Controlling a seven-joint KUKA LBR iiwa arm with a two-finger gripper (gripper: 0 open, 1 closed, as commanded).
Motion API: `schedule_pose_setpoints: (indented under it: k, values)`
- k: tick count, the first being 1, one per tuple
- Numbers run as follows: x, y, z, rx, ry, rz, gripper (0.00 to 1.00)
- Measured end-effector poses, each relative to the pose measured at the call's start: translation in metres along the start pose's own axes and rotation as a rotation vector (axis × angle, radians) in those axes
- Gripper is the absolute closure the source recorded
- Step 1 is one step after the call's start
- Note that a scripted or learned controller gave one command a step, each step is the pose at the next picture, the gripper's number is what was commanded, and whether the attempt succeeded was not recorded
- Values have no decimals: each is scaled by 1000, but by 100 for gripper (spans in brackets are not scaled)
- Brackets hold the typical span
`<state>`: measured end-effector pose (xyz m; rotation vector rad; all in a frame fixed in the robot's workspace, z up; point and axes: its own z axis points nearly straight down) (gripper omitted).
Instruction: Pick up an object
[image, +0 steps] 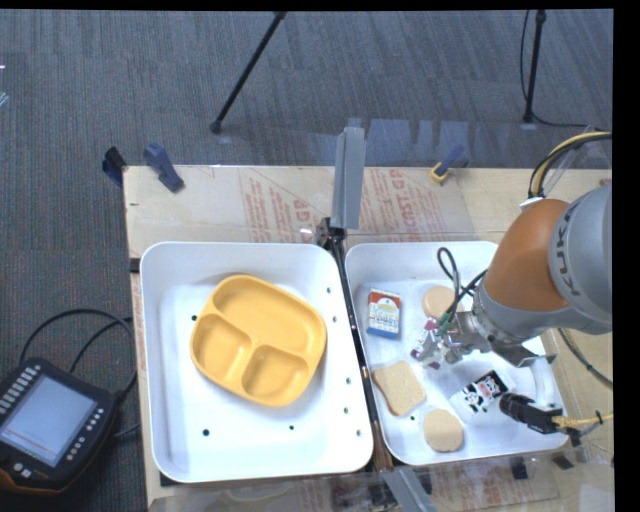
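My gripper (434, 349) hangs low over the middle of the right bin (400, 262), pointing left from the grey and orange arm. Around it lie a small blue and white carton (384, 312), a round tan cookie (437, 301) partly behind the wrist, a slice of toast (399, 387), another round cookie (443, 430) and a small black and white packet (482, 391). The fingertips sit between the carton, the toast and the upper cookie. Nothing visible is between them.
The left bin (160, 300) bears a yellow divided plate (259, 339). A grey post (348, 182) stands at the back between the bins. Blue clamps (162, 166) sit on the bench's far left corner. A teach pendant (45, 420) lies on the floor at the left.
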<state>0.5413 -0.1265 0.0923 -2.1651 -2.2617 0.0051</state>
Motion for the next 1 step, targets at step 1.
schedule_pose_setpoints:
  k: [1]
  values:
    - [103, 64, -91, -2, -4, -11, 100]
